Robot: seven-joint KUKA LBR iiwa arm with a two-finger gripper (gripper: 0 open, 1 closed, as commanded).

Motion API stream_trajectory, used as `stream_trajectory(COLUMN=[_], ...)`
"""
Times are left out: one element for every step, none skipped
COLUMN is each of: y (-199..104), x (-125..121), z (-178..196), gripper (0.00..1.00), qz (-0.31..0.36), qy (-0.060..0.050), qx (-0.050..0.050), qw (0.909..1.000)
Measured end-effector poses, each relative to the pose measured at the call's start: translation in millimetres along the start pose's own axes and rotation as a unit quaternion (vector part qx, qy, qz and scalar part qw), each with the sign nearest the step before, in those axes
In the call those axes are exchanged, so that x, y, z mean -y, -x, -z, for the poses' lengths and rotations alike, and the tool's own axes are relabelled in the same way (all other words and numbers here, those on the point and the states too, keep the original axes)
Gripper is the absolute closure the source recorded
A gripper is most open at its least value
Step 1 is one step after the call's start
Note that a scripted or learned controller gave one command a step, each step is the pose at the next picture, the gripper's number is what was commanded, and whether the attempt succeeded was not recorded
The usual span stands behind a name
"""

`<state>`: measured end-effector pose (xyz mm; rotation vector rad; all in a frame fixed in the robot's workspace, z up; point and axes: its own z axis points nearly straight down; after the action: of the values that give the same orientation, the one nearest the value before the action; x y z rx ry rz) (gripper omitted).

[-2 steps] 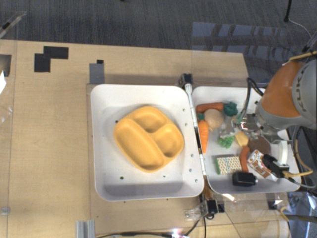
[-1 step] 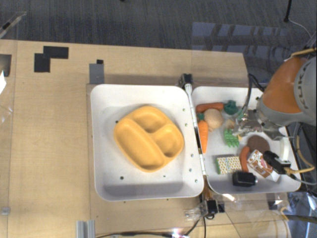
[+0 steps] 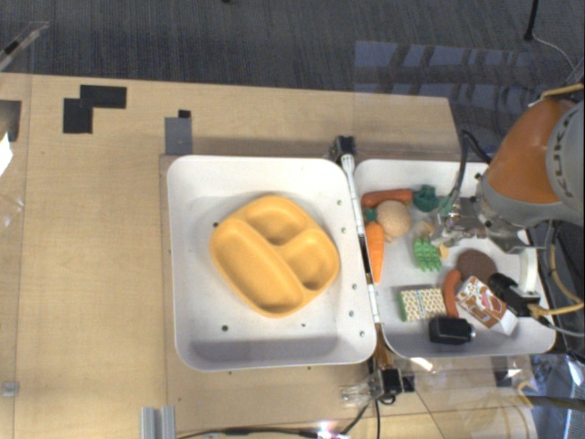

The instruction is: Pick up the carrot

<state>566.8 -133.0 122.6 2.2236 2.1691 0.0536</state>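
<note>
Right bin (image 3: pixel 539 341): gripper (image 3: pixel 451 230) above toys.

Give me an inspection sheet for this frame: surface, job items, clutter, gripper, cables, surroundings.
Surface: wooden bench bearing the left bin and the right bin, side by side.
Job's things: two carrots in the right bin, one along its left wall, one near the top.
Clutter: yellow divided dish in the left bin; beige ball, green toy, checked block, black block, printed carton in the right bin.
Grippers: gripper over the right bin, nothing seen between its fingers.
Cables: wires at the bench's front edge.
Surroundings: grey carpet.
</note>
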Motion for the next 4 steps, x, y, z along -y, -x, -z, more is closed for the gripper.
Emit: stream_trajectory(y=[-39,-38,-78,-51], x=[16,16,-43,-44], z=[13,13,63,4], gripper=[1.0,0.0,0.0,0.0], qz=[-0.111,-0.112,-0.196,-0.314], qy=[-0.022,-0.022,-0.019,-0.021], qx=[0.002,0.003,0.004,0.007], qw=[0.9936,0.9935,0.9804,0.9492])
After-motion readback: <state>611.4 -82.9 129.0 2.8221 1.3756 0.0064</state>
